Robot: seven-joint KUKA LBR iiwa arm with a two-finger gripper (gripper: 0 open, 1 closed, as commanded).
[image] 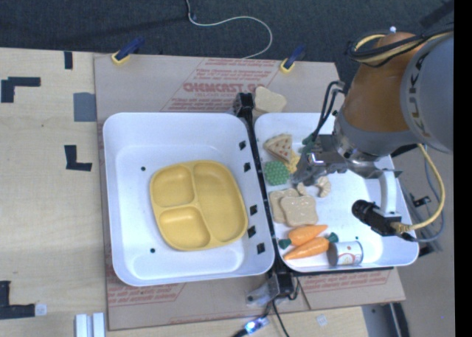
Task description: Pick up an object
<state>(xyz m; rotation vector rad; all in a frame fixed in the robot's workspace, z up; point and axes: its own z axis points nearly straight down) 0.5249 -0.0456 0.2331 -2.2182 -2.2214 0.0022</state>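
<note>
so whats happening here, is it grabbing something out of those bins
A grey and orange robot arm reaches in from the right and has its gripper low in the right bin, among toy food: a cheese wedge, a green piece, bread slices, two carrots and a small can. Nothing is visibly between its fingers, so no pick shows yet. The left bin holds a yellow divided plate.

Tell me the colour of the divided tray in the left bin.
Yellow. The divided tray shows plainly in the camera view, lying in the white left bin.
</note>
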